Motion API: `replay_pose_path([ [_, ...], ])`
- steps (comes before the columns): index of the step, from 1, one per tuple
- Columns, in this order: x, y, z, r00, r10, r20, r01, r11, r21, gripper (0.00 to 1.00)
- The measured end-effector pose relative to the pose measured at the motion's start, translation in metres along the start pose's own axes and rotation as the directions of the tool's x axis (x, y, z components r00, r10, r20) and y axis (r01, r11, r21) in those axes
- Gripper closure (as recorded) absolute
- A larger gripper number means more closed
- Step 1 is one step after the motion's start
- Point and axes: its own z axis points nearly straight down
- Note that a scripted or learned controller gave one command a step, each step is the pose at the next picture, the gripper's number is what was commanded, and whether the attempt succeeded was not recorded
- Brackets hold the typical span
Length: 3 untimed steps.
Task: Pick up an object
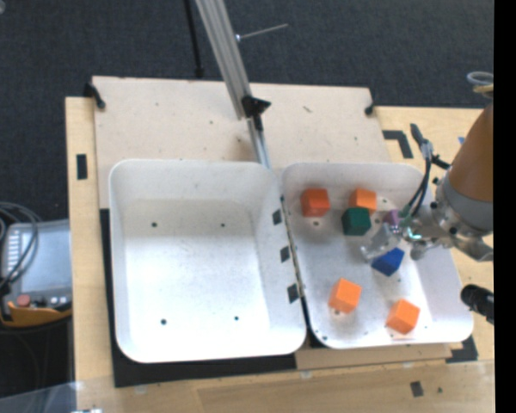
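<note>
The right bin (430, 321) holds several small blocks. An orange block (316, 202) lies at its back left, another orange block (362, 200) sits just behind a green block (355, 222), and two more orange blocks (346, 295) (402, 316) lie toward the front. A blue block (387, 261) sits in the middle of the bin. My gripper (380, 243) reaches in from the right and hangs low, directly over the blue block's back edge and beside the green block. Nothing shows as lifted off the bin floor.
The left bin (129, 231) stands beside the right one, sharing a middle wall. A slanted aluminium post (228, 54) rises behind the bins. A grey device with cables (30, 269) sits off the bench's left edge.
</note>
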Motion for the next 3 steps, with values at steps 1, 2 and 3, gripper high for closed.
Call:
replay_pose_path([
  [1,0.0,0.001,-0.002,1.0,0.003,0.001,-0.003,1.0,-0.005,0.0],
  [2,-0.003,0.003,0.061,1.0,0.003,0.002,-0.003,1.0,0.002,0.0],
  [3,-0.009,-0.001,0.105,1.0,0.004,0.002,-0.004,1.0,0.001,0.0],
])
